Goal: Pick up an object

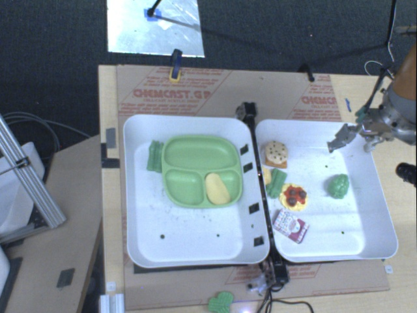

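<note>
My gripper (pixel 356 143) hangs over the far right part of the right bin (pixel 365 240), open with nothing between its fingers. Below it in the bin lies a green broccoli piece (pixel 338 186). Along the bin's left side lie a chocolate-chip cookie (pixel 275 153), a green stick-shaped piece (pixel 277 180), a yellow round piece with red spots (pixel 294 197) and a red and white packet (pixel 290 225). The gripper touches none of them.
The left bin (pixel 140 240) holds a green divided plate (pixel 201 155) with a yellow oval piece (pixel 217 188) in one compartment, and a green strip (pixel 155 156) beside it. A small green object (pixel 221 301) lies outside the bins at the front edge.
</note>
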You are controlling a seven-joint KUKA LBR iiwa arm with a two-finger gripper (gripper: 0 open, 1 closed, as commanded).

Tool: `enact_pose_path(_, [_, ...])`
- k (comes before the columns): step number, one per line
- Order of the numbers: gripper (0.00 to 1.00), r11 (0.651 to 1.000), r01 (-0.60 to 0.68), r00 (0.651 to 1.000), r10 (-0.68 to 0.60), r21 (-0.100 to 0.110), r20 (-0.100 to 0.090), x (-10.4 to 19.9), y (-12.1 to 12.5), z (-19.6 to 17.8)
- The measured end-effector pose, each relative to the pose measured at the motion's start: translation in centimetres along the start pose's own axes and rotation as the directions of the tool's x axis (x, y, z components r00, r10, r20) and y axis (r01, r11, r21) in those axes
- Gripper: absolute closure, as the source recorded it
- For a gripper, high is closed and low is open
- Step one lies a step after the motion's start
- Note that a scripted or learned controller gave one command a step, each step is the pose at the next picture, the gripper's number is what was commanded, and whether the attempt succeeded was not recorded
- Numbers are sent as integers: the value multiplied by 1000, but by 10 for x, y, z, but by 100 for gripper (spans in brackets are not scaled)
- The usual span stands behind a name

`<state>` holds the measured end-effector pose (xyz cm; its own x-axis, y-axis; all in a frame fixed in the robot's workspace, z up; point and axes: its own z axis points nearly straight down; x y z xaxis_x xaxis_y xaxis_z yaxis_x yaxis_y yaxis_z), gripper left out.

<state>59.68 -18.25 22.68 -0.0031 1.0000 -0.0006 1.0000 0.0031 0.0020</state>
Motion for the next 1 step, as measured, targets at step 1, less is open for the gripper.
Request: enact_pose_path(1, [0,1000,-4,1000,4,2,1,-26,-18,25])
